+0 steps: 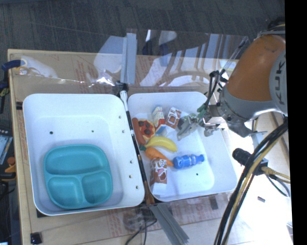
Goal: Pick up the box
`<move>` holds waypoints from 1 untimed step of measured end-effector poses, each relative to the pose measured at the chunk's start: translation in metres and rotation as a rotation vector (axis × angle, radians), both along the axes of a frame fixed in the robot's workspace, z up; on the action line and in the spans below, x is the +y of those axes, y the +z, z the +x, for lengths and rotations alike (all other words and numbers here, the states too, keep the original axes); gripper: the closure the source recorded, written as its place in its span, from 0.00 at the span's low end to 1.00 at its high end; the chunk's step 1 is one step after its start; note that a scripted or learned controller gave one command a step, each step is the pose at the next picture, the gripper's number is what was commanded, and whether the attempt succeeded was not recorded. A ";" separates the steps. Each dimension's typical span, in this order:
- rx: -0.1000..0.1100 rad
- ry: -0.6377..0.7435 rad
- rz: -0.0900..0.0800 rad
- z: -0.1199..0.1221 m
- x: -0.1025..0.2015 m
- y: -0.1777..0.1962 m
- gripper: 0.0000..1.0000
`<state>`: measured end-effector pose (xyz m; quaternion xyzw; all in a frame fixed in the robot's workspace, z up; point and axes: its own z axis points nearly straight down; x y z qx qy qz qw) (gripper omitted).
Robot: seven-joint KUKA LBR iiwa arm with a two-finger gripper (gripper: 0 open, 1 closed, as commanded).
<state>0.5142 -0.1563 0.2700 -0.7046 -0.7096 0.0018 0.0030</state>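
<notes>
A slanted overhead view of a bench with two shallow white bins side by side. The left bin [67, 105] holds one teal divided plate [77, 176] with three compartments. The right bin [215, 172] holds a small heap of toy groceries: one yellow banana [162, 143], one orange carrot [157, 154], one blue bottle [187, 160] lying on its side, a flat reddish pizza slice [143, 129], and what look like three small printed cartons. Two of these stand close together near the bin's far wall, a carton with blue markings [158, 116] and a red and white box [173, 116] just beside it; a third carton [160, 172] lies flat near the front wall, beside the carrot. The grey arm with its orange band reaches in from the right, and its gripper [186, 126] hangs low over the far right part of this bin, just beside the red and white box; whether its fingers are spread or closed cannot be made out, and nothing is visibly held between them. The box looks like a light, stiff toy carton with smooth printed faces, likely to slip or topple if nudged, and it is crowded by its neighbour. The soundest hold would seem to be across its two narrower opposite faces, coming down from above, clear of the blue-marked carton
</notes>
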 end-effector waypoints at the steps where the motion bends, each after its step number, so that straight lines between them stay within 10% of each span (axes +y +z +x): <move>1: 0.002 -0.006 0.000 -0.027 0.038 -0.120 0.00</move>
